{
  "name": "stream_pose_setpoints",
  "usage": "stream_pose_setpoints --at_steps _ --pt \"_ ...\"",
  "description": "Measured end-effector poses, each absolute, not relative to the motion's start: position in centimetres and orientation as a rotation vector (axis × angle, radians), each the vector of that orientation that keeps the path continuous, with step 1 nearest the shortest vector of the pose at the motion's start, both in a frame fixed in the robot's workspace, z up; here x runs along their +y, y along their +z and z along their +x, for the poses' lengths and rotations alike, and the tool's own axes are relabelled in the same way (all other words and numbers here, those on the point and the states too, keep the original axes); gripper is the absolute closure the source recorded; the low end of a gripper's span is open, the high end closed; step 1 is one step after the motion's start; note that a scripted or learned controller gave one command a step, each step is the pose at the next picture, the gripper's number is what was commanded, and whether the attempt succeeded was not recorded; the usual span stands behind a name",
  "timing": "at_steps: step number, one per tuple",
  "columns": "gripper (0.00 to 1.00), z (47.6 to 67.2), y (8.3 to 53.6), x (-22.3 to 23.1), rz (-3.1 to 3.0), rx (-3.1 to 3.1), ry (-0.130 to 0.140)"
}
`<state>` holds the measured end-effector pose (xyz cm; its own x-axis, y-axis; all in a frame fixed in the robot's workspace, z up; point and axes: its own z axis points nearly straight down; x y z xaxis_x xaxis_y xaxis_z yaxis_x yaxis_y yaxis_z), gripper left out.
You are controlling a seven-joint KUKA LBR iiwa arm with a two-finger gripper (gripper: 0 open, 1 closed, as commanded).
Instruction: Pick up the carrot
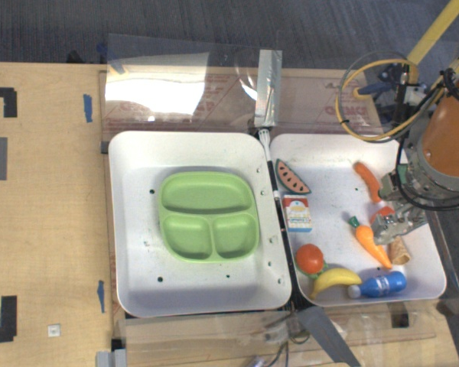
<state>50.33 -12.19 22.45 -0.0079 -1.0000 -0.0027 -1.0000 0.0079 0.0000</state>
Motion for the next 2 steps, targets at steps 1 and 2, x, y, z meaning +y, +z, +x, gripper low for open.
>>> stream_pose_setpoints --at_steps 1,2 --pt "1.00 48.3 9.6 -12.7 -2.387 2.034 -0.004" --pt "1.00 49.8 9.0 -18.7 -2.801 1.408 -0.014"
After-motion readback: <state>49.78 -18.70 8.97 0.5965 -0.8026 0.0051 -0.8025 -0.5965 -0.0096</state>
